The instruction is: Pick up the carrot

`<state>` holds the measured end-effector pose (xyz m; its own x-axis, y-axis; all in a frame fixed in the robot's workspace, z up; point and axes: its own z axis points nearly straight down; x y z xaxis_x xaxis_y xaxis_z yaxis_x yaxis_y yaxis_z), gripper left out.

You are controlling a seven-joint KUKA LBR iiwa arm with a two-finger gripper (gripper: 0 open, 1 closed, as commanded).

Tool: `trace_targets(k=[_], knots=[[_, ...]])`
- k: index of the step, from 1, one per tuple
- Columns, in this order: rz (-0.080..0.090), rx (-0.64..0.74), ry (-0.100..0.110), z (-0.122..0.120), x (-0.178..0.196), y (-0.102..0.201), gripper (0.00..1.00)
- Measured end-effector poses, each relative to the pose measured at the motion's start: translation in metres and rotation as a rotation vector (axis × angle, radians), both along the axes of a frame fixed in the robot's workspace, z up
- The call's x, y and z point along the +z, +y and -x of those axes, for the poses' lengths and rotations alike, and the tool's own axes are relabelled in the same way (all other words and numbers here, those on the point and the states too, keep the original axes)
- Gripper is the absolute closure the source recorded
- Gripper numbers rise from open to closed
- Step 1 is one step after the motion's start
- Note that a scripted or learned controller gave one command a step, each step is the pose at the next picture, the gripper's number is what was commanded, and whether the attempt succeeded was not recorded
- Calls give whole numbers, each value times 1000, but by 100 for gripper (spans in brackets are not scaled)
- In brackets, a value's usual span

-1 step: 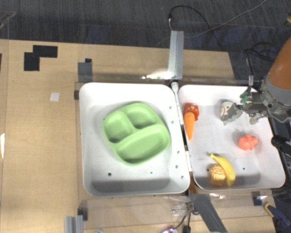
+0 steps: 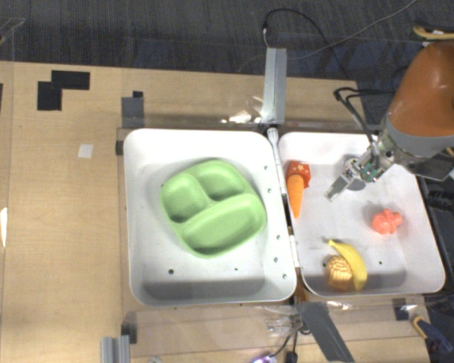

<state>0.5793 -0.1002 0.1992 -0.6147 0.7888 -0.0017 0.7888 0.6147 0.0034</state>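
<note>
Carrot [image 2: 294,193] against right bin's [image 2: 408,282] left wall

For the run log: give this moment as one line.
task: pick up carrot | carrot: right bin, left wall, untouched | end effector: above bin, right of carrot | grasp: none

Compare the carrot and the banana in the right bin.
The carrot is orange and tapers straight; the banana is yellow and curved. The carrot lies against the right bin's left wall, pointing toward the near edge; the banana lies near the front, beside a yellowish-brown item. Both are clear of the tool.
</note>
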Motion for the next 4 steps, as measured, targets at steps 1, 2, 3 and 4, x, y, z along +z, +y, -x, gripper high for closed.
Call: trace_targets(k=[1, 2, 3, 4], knots=[[3, 267, -9, 23, -109, 2, 0], [8, 426, -13, 16, -109, 11, 0], [5, 426, -15, 13, -98, 13, 100], [-2, 68, -14, 27, -108, 2, 100]])
